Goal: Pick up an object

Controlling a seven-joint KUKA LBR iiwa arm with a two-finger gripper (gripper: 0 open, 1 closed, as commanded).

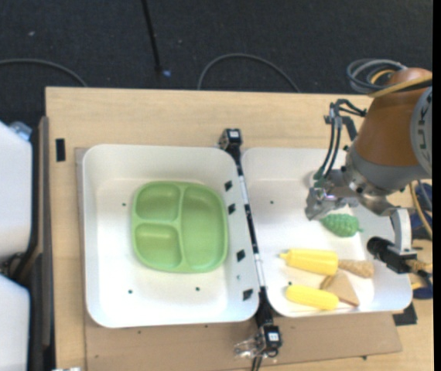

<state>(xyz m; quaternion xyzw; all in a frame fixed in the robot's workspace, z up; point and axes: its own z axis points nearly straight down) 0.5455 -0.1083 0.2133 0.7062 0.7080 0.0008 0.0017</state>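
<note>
My gripper [320, 204] hangs low over the right bin [282, 178], at its right-middle part. Just to its lower right lies a green knobbly object [341, 224], close to the fingers but not between them. Two yellow corn cobs lie nearer the front: one [312, 261] in the middle and one [312, 297] by the front wall. A tan wedge [347, 288] and a tan stick-like piece [357, 268] rest beside the cobs.
The left bin [104, 176] holds a green divided plate [179, 226]. A ridge with black clips [244, 222] separates the two bins. The wooden bench [166, 114] surrounds them, and white boxes [8, 192] stand at the far left.
</note>
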